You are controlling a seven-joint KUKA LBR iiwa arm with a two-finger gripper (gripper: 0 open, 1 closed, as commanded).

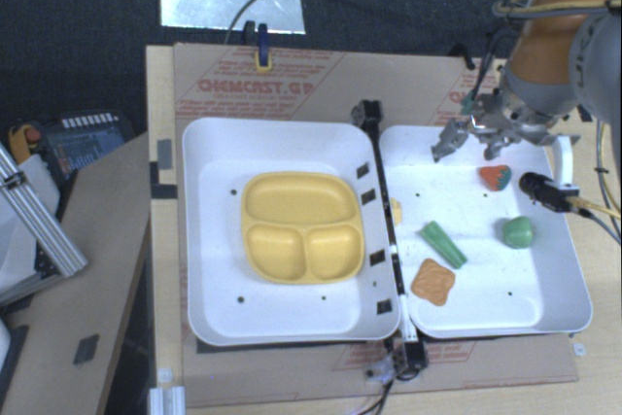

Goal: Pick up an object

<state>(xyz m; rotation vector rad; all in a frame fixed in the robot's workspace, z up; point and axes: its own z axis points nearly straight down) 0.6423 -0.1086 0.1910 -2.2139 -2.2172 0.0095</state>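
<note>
- The arm [569, 24] comes in from the upper right, its orange band above the grey wrist, and hangs over the far end of the right bin [559, 301]
- The claw [474, 143] sits above the far part of that bin with its two fingers spread apart, released, nothing between them
- A red object with a green end [495, 177] lies on the bin floor just beside the claw, toward the near right of it, not touched by it
- A round green object [517, 231] rests near the bin's right wall
- A long green object [443, 244] lies slantwise near the middle of the right bin
- An orange, flat object [432, 282] lies just beside the long green one, on its near side
- In the left bin [204, 306] a yellow tray [301, 226] with three compartments lies in the middle
- Both bins stand side by side on the table [160, 63], over a cardboard sheet [321, 78]
</note>
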